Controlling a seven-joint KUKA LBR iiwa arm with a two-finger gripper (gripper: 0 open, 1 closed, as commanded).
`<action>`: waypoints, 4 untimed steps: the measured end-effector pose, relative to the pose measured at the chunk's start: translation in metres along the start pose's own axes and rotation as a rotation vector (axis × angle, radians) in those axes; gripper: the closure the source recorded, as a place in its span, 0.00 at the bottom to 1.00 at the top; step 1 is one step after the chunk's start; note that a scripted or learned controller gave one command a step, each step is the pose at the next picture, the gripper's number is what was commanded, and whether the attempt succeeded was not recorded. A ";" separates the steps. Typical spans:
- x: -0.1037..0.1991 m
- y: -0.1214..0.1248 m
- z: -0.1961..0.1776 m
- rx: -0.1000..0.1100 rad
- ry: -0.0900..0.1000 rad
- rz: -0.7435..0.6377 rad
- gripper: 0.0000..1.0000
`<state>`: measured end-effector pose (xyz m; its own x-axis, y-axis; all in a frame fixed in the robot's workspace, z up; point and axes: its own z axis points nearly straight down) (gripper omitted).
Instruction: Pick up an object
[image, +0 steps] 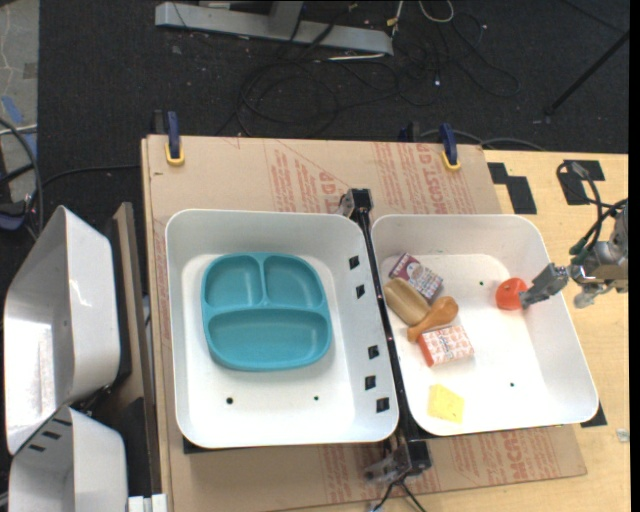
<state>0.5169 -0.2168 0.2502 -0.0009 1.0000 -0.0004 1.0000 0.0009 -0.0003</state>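
Down at the front of the right bin (560, 400) sits a yellow wedge (446, 404), with a red-and-white carton (445, 345), a drumstick-looking piece (432, 315), a tan bun (405, 299) and a small purple packet (415, 275) clustered just behind it. Off toward the right wall there's an orange-red ball (511, 293), and the gripper (548, 283) is right beside it, can't tell how its fingers are set. Left bin (190, 330) just has a teal divided plate (266, 310).

Glossy teal plastic plate (266, 310); smooth white bins (300, 425).
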 end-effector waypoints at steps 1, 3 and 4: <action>0.002 0.003 0.064 0.005 0.002 0.002 0.00; -0.004 0.008 0.160 0.002 0.001 0.002 0.00; -0.004 0.009 0.148 -0.001 0.000 0.002 1.00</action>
<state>0.5260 -0.2213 0.1023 0.0012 1.0000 -0.0005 1.0000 -0.0012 0.0007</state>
